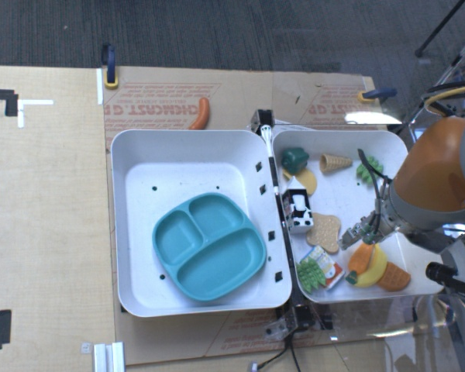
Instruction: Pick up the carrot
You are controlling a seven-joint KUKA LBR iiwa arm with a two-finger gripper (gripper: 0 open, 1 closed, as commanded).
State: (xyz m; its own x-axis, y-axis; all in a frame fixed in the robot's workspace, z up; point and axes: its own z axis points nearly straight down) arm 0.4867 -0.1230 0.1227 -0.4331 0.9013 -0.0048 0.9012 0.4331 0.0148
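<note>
From above, the carrot [360,259] lay in the right bin [337,139], touching a banana [374,268] near the front right corner. The gripper [359,232] hung just over the carrot's top; whether it was clenched or released could not be told. A teal divided plate [209,245] sat in the left bin [178,147].

The scene is bright and evenly lit from above, with soft, faint shadows. The two white bins [124,208] are close to washed out, their inner walls showing only pale grey shading. A strong patch of glare sits on the cardboard [372,118] at about two o'clock. The dark floor [256,14] along the top stays dim. Small items in the right bin look slightly soft, and the arm's orange band [442,169] at three o'clock is mildly blurred.
</note>
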